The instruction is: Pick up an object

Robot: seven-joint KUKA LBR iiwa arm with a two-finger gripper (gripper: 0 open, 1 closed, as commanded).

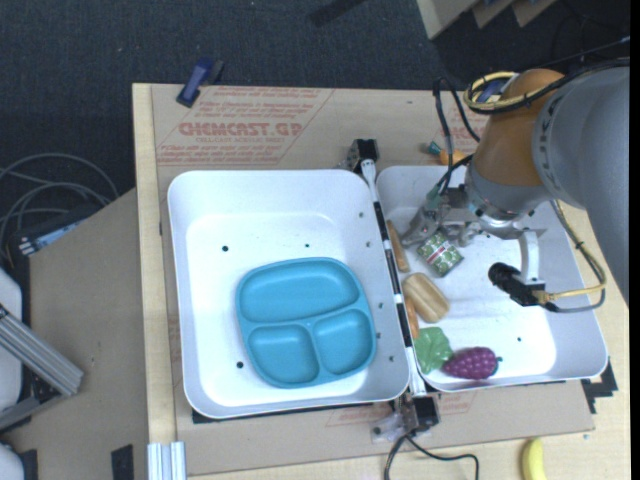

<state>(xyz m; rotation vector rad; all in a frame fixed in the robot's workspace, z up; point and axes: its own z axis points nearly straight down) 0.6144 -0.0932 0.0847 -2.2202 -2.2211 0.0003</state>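
Grapes (471, 363), one purple bunch, lay at the right bin's (560, 353) near edge beside one green leafy piece (432, 348). One bread roll (426, 296) sat behind them. Farther back, the gripper (440, 238) hovered over one small can (440, 254), seemingly its target; whether it gripped was unclear. One blue divided tray (305, 320) occupied the left bin (200, 268).

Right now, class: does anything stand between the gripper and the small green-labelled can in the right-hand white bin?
Nothing visible does. The gripper hangs directly over the small green-labelled can in the right-hand white bin. The tan bread roll, green leafy toy and purple grape bunch lie nearer the camera, apart from it.
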